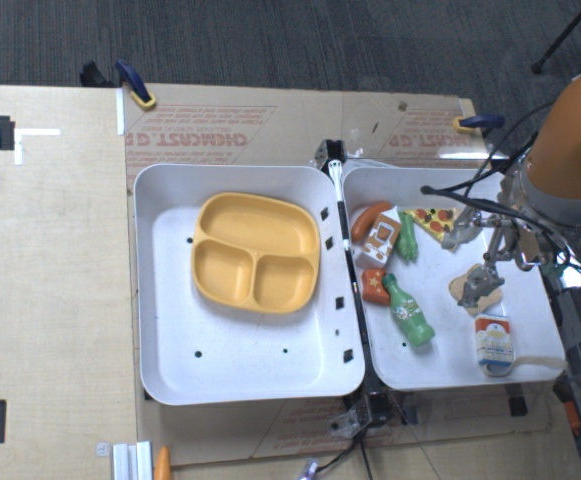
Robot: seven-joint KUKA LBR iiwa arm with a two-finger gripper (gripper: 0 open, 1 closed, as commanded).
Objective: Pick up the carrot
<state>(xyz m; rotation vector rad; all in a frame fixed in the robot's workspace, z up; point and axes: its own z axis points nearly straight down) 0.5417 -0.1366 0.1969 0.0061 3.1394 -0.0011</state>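
Sitting side by side, left bin [170, 368] holds a yellow divided plate [256, 252], right bin [440, 368] holds toys; arm [568, 143] enters at 3 o'clock. Gripper [480, 290] hangs low over a tan item, finger state can't tell. Green bottle [409, 312] near centre, pizza slice [432, 222] at 12. Carrot [373, 286] at the right bin's 9 o'clock edge, touching the bottle top

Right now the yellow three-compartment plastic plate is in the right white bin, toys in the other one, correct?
Not quite. The camera view shows the yellow three-compartment plastic plate in the left white bin; the toys, such as the green toy bottle, lie in the right white bin.
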